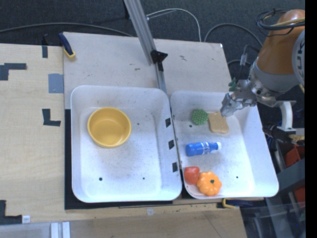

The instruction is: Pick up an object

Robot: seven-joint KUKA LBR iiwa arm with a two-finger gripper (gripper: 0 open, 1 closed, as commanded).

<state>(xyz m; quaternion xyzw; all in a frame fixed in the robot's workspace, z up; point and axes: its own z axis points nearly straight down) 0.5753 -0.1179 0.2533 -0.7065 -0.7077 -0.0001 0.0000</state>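
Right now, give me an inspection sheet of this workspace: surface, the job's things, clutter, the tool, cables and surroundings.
Surface: bench with left bin and right bin side by side.
Job's things: right bin holds green ball, tan sponge, blue bottle lying flat, red item, orange pumpkin; left bin holds yellow bowl.
Clutter: blue and yellow clamp on the board behind the bins.
Tool: tool low over the right bin's far edge, right by the sponge; finger state unclear.
Cables: white cable looping behind the bins.
Surroundings: slanted metal pole; black tape marks on the wooden panel.
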